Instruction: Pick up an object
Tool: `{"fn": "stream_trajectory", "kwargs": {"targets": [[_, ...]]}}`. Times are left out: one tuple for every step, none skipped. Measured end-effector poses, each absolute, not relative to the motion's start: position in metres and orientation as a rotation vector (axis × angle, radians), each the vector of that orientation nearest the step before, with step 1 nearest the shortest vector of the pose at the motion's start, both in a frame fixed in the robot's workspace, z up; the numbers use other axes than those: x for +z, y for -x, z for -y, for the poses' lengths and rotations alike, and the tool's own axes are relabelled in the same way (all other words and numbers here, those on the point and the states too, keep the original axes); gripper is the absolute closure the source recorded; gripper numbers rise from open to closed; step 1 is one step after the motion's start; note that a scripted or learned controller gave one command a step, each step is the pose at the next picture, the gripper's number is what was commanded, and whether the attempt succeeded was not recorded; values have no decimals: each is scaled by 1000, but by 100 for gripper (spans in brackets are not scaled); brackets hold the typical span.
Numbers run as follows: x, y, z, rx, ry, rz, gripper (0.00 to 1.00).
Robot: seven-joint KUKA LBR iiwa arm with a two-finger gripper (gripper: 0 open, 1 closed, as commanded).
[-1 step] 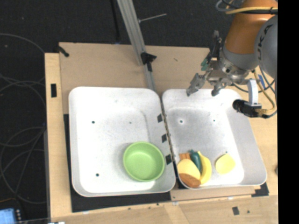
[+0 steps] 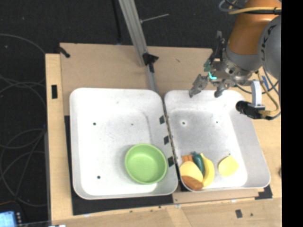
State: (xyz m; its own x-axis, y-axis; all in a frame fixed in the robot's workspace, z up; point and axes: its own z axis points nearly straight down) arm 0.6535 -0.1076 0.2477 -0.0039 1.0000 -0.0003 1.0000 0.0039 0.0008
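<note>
My gripper (image 2: 206, 90) hangs over the far edge of the right bin (image 2: 213, 126), open, with nothing between its two fingers. At that bin's near edge lies a cluster of toy food: an orange-brown piece (image 2: 191, 178), a yellow banana (image 2: 207, 170) and a dark green piece (image 2: 198, 162) on top. A yellow lemon-like object (image 2: 227, 165) sits just right of the cluster. A green bowl (image 2: 145, 163) rests in the near right corner of the left bin (image 2: 109, 126). All of these lie well below the gripper in the view.
A grey metal pole (image 2: 135, 30) slants down from the top toward the gap between the bins. A black fitting with cables (image 2: 249, 109) sits by the right bin's far right rim. The bench's brown board (image 2: 109, 65) surrounds both bins.
</note>
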Motion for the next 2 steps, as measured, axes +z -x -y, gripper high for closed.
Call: {"fn": "stream_trajectory", "kwargs": {"targets": [[205,-652,112,-7,-2222,-2221,0],[155,-647,105,-6,-2224,-2220,0]]}}
